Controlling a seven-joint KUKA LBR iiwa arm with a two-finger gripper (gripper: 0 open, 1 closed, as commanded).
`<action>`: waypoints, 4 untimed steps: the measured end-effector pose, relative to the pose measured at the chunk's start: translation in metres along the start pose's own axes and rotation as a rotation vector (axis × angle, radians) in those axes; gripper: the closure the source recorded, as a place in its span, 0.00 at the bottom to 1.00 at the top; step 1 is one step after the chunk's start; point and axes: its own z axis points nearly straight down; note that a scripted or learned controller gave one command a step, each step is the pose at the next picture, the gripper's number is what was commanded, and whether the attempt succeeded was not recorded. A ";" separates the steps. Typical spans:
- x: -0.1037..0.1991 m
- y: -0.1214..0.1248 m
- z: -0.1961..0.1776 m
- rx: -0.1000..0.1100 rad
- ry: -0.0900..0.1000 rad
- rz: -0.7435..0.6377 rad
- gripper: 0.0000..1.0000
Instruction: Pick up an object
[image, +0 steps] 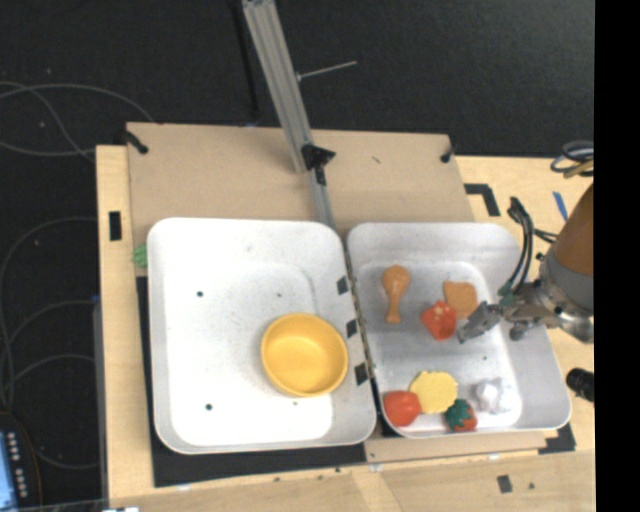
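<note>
The right bin (420, 245) holds several toy foods. An orange drumstick (396, 290) lies at its middle left, and a tan piece (462, 297) lies beside a red pepper-like item (439, 320). Near the front edge sit a red tomato (402, 407), a yellow piece (435, 391), a small red-and-green item (460, 415) and a pale crumpled thing (489, 394). My gripper (482, 322) comes in from the right and hovers just right of the red item, with nothing seen between its fingers.
A yellow bowl (303, 353) sits in the left bin (200, 300) near the divider between the bins. A metal post (290, 95) rises behind the bins. The arm's wrist and cables (560, 290) overhang the right bin's right edge.
</note>
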 end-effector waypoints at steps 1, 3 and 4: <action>-0.010 0.002 0.047 -0.002 -0.002 0.001 0.00; -0.012 0.004 0.077 -0.010 0.000 0.005 1.00; -0.020 0.002 0.015 -0.013 -0.002 0.002 1.00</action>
